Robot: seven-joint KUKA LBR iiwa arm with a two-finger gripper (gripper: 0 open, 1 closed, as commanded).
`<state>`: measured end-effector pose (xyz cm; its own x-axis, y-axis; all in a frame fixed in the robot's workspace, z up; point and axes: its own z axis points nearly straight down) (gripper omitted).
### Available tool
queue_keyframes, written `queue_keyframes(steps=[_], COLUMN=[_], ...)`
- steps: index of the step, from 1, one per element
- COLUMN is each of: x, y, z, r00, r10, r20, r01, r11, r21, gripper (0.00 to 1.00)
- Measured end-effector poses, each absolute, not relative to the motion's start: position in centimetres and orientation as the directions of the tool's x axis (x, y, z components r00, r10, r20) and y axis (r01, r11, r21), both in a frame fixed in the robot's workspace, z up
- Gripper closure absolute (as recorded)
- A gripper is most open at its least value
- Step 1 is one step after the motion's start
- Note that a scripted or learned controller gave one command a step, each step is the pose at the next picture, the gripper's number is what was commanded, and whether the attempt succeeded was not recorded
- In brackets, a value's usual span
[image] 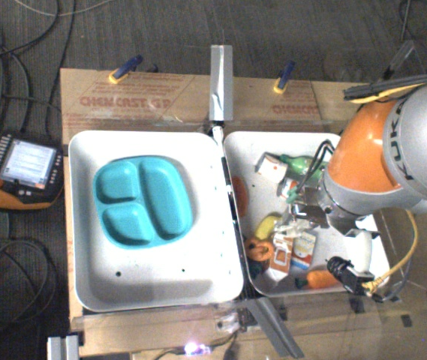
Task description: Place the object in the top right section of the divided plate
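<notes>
L bin [85, 223]: teal divided plate [144, 199] seen at ctr, nothing set in its sections | R bin [382, 265]: clutter [288, 250] piled 6–9 o'clock, task obj not yet picked out | gripper [297, 210] lowered over pile, jaw state can't be told | judged: pick + place both pending

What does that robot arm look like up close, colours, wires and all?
The arm is a rounded grey body with a broad orange band and dark lettering on its side. A black cable loops near its wrist, and a yellow cable curls below. Its end effector is a dark metal part over the right bin.
</notes>
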<state>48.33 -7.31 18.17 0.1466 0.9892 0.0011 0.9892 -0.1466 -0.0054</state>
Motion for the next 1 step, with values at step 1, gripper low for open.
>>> queue_keyframes(steps=[1], x=[51.87], y=[-1.42], z=[32.67], r00=[0.269], r10=[0.963], r20=[-0.006], r01=[0.963], r11=[-0.269], r21=[-0.002], gripper=[1.00])
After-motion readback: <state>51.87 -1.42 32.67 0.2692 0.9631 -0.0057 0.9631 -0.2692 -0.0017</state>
